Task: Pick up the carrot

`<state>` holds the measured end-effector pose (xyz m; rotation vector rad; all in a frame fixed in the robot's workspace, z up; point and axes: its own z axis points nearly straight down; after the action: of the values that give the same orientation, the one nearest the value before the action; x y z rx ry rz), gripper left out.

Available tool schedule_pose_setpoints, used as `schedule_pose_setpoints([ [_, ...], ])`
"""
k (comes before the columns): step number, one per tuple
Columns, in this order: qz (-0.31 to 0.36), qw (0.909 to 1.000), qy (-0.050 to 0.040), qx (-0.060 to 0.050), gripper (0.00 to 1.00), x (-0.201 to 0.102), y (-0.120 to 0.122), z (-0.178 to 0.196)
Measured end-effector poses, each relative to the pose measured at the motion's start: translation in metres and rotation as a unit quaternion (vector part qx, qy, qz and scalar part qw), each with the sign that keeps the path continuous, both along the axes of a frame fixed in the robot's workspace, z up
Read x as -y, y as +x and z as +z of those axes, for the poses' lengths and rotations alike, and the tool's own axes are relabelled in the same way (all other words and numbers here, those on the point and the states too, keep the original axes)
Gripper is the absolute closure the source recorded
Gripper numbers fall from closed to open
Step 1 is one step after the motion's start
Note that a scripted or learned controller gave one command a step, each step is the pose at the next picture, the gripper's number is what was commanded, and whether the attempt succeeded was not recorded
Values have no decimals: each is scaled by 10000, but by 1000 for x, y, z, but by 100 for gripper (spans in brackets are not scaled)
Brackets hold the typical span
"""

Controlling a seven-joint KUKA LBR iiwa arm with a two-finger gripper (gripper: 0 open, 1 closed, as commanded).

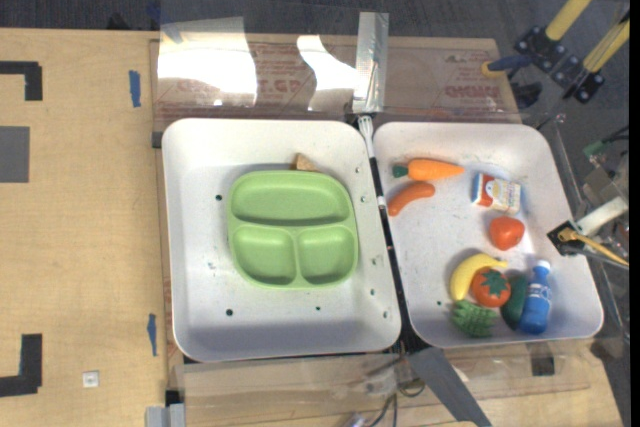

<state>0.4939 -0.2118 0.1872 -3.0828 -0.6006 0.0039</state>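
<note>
The carrot [434, 169] is orange with a small green top at its left end. It lies on its side in the far left part of the right bin [556, 177]. Its tip points right, toward a small carton [498, 192]. Just in front of it lies an orange sausage-shaped piece [410, 199], close but apart from it.
The right bin's near corner holds a banana [470, 273], tomato [490, 288], broccoli [474, 318], blue bottle [537, 300] and a red piece [507, 233]. The left bin [200, 215] bears a green divided plate [293, 225] with a small brown bit [304, 162] behind it. Yellow clamps [560, 45] stand at the far right.
</note>
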Motion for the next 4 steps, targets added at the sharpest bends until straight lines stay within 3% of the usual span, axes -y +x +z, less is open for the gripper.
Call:
schedule_pose_setpoints([
  [1,-907,9959,2,-6,100,7,11,-10],
  [2,-889,9960,21,-8,100,-58,-14,-16],
  [3,-904,9959,0,4,100,-11,70,14],
  [4,-915,9958,11,-9,100,-31,45,18],
])
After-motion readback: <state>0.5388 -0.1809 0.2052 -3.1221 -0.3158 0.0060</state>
